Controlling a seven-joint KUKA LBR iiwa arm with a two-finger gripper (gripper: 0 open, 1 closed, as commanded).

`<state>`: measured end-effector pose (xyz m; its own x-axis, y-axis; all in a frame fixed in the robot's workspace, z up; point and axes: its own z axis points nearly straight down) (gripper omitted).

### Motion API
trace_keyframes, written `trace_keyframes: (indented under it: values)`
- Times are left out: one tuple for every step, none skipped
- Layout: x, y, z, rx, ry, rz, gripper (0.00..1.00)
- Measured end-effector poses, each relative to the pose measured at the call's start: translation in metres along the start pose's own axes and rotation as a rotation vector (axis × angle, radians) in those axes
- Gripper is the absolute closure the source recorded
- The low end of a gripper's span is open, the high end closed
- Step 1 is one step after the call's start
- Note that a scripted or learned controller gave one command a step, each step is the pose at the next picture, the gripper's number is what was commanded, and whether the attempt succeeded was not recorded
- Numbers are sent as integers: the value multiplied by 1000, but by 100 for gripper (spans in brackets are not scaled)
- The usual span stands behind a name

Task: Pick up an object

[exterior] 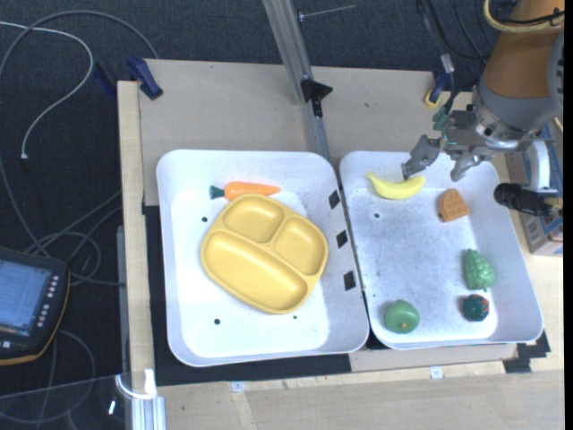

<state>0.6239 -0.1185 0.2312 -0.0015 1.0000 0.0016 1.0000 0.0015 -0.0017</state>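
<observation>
Up at the far end of the right-hand shallow white bin (510, 267), the grey two-finger gripper (441, 162) hangs with its fingers spread apart and nothing between them. Just beside its left finger, toward the bin's middle, lies the curved yellow toy banana (396, 186); its long axis runs roughly across the bin, from the bin's inner wall toward the gripper, both tips curling up toward the far rim. Whether the finger touches the banana's nearer tip is too close to tell. Near the gripper on the other side sits a small orange-brown ridged toy (453, 206). Along the bin's right side rest a bumpy green toy (478, 269) and a dark round red-and-green toy (474, 307), with a green toy apple (401, 316) at the near edge. In the left white bin (179, 330) a yellow three-compartment plate (264, 253) lies tilted, and an orange toy carrot (249, 189) rests just beyond it, lengthwise across the bin.
</observation>
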Motion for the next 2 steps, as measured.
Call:
trace_keyframes:
  values:
    - [0,0,0,0,0,0,0]
    - [5,9,54,5,0,-1,0]
